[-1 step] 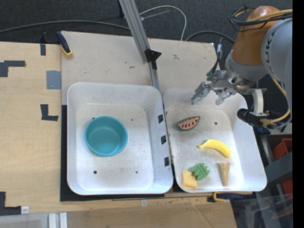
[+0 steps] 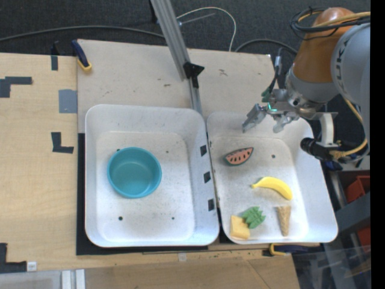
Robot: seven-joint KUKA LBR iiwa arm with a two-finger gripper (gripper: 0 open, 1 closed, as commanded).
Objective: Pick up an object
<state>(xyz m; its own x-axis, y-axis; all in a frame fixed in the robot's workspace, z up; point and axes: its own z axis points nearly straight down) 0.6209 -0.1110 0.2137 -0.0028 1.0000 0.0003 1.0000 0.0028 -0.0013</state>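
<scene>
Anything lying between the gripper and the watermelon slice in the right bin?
No. In the camera view, only bare white floor of the right bin separates the gripper from the watermelon slice; the banana lies farther down.

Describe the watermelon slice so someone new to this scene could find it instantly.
Look in the right-hand bin, below the gripper. The watermelon slice lies alone in its upper left part, red with dark seeds, apart from the banana nearer the front.
</scene>
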